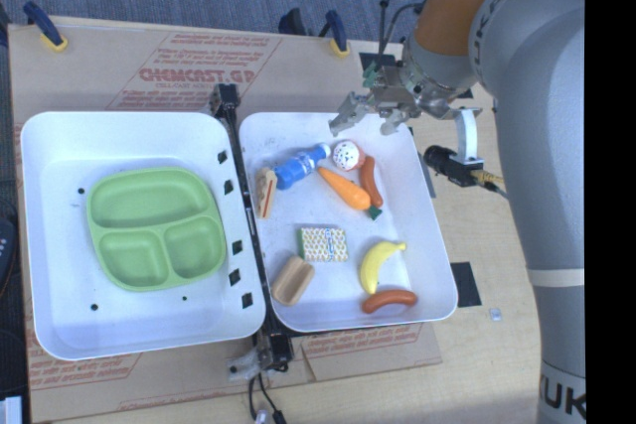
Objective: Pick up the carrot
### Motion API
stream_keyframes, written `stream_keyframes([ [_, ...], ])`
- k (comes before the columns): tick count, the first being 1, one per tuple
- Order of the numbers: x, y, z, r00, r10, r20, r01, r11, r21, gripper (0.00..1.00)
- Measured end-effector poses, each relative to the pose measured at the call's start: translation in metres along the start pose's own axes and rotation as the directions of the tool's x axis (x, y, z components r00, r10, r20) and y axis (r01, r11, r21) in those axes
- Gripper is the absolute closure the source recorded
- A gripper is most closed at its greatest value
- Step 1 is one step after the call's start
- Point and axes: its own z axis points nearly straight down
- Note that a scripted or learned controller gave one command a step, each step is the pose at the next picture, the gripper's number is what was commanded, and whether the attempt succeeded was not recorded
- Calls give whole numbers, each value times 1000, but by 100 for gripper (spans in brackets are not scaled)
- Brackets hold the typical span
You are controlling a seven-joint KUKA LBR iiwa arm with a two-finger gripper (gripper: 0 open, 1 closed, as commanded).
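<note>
The carrot (345, 189) is orange with a green stub at its lower right end. It lies at a slant in the upper middle of the right bin (422, 213). My gripper (368, 120) hangs over the bin's far edge, up and slightly right of the carrot and well apart from it. Its fingers (343, 119) are spread open with nothing between them.
Around the carrot lie a reddish sausage (370, 179), a small white ball (345, 154) and a blue bottle (298, 166). A sandwich (265, 192), patterned box (323, 243), banana (378, 263), bread roll (291, 280) and second sausage (390, 300) share the bin. The left bin holds a green divided plate (156, 228).
</note>
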Motion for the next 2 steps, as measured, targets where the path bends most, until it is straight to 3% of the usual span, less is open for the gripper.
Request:
stream_keyframes([
  [1, -6, -20, 124, 1000, -8, 0, 8, 1000, 1, 0],
  [2, -6, -20, 114, 1000, -11, 0, 11, 1000, 2, 100],
])
